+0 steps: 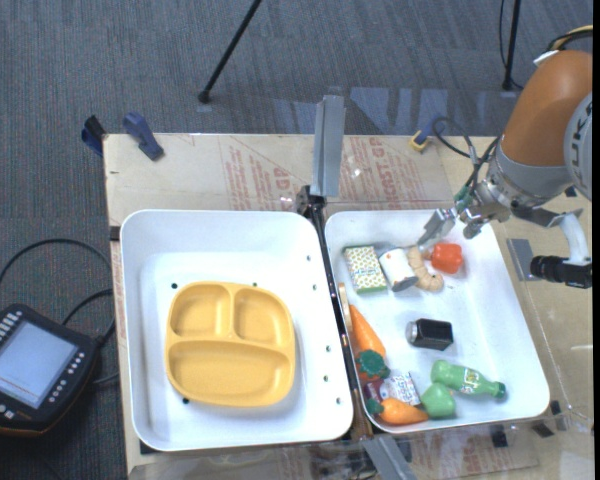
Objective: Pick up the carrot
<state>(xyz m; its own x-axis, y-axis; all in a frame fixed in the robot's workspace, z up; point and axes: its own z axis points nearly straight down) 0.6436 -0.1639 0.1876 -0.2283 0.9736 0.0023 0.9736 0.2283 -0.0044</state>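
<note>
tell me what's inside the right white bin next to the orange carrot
In the right white bin, the long orange carrot lies by the left wall. At its lower end sit a small dark green-and-red item, a printed packet and another orange piece. What lies beneath them is covered.

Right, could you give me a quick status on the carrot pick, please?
Gripper open, above right bin's far edge, holding nothing. Carrot lying by the bin's left wall, untouched. Nothing lies on the carrot.

The bench (230, 173), topped with printed cardboard, carries two shallow white bins side by side: the left bin (145, 268) and the right bin (500, 298), their inner edges touching. A grey upright post (329, 148) stands behind their seam.
</note>
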